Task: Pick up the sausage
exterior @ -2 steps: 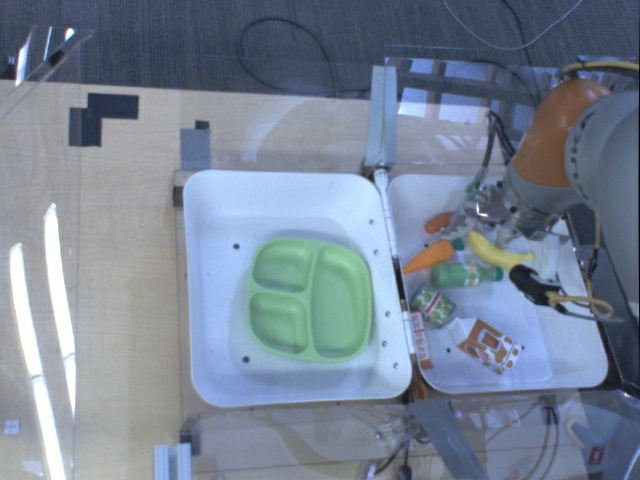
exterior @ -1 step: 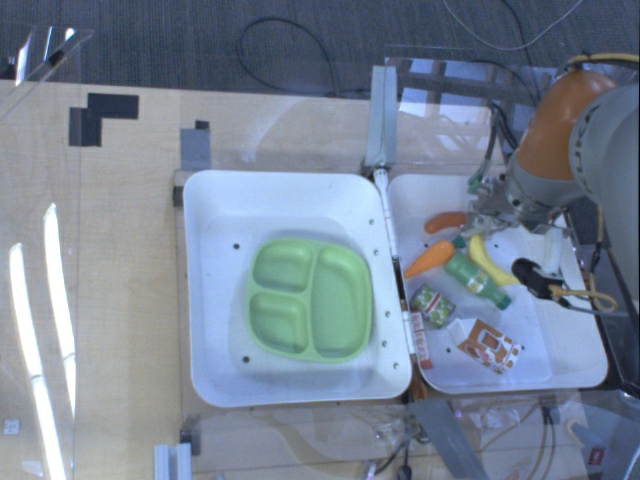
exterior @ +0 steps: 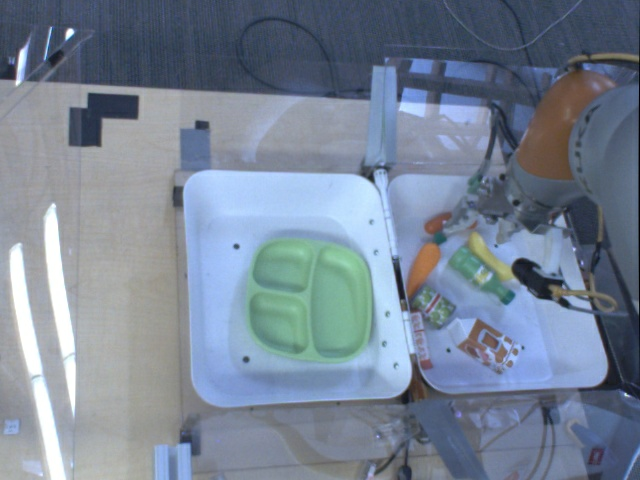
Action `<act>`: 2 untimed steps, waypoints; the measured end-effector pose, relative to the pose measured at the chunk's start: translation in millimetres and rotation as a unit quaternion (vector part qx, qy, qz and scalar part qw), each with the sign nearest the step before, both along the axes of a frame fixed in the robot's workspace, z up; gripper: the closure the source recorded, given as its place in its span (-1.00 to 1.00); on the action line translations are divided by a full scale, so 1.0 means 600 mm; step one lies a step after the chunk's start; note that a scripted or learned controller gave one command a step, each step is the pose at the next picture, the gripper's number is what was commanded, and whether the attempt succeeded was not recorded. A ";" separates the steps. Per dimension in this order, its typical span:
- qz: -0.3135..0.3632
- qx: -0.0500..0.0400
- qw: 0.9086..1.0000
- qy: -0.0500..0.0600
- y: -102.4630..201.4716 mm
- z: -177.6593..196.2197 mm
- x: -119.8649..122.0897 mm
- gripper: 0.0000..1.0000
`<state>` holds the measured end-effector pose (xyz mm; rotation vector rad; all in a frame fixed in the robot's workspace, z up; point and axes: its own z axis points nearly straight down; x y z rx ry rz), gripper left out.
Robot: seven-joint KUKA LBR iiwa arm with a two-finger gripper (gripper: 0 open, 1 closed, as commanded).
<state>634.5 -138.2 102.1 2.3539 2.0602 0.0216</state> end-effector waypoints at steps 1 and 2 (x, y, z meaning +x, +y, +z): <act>0.004 -0.001 1.000 0.005 -0.045 -0.023 -0.060 -1.00; 0.005 0.000 1.000 -0.001 -0.042 0.000 -0.053 1.00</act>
